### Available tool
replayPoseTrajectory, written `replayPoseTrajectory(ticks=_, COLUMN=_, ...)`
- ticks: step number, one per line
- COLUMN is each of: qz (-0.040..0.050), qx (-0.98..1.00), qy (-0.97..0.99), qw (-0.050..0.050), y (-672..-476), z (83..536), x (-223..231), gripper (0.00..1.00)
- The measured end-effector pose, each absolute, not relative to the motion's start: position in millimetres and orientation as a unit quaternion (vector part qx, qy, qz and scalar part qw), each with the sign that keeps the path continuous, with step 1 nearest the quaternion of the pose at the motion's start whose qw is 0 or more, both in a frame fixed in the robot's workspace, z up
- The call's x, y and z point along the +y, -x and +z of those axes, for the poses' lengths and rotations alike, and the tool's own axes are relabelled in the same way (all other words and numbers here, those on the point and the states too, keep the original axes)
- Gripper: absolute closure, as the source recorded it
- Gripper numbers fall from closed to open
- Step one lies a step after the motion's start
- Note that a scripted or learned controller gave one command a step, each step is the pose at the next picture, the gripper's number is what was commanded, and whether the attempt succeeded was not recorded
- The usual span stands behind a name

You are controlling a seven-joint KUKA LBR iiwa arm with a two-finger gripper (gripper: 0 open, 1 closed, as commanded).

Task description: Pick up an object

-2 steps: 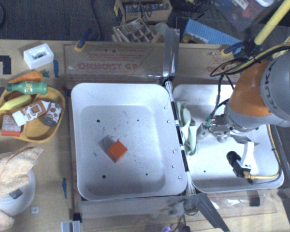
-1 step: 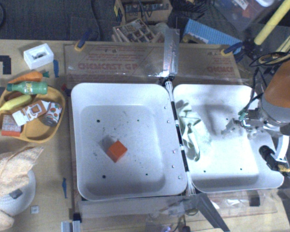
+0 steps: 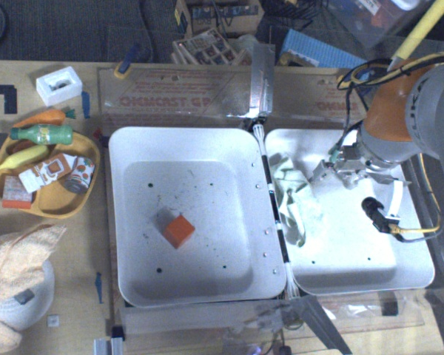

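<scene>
Over the right bin (image 3: 399,272), near its far edge, the grey arm (image 3: 418,113) with its orange band reaches in from the right side of the bench, and its gripper (image 3: 333,165) hangs above the bin's far left part. How the claw stands cannot be told, since the wrist hardware hides it from above, and nothing can be seen held there. Just beside the gripper, toward the bin's left wall, lies a crumpled pale cloth (image 3: 292,202) with a greenish tint, stretching along that wall from the far end toward the middle. A black cable end (image 3: 375,211) dangles from the wrist over the bin's right half. Inside the left bin (image 3: 126,272), an orange block (image 3: 180,231) rests on the floor a little nearer the near edge than the far one, roughly midway between the side walls and well apart from the gripper. Dark specks dot the floor around it. On the bench to the left of the bins sits a yellow bowl (image 3: 66,204) filled with toy food, among it a green bottle (image 3: 43,134) and a banana (image 3: 18,157). A small white box (image 3: 59,85) stands near the bench's far left corner, and a tan cloth (image 3: 18,265) lies at the near left corner.
</scene>
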State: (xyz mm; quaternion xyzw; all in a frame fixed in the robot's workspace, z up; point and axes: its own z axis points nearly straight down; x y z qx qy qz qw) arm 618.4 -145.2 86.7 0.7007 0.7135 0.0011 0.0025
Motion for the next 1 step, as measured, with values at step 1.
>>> replayPoseTrajectory(ticks=1, qz=-0.0018, qx=0.696, qy=-0.718, qw=-0.001, y=-618.9, z=163.9, x=-183.7, gripper=0.00)
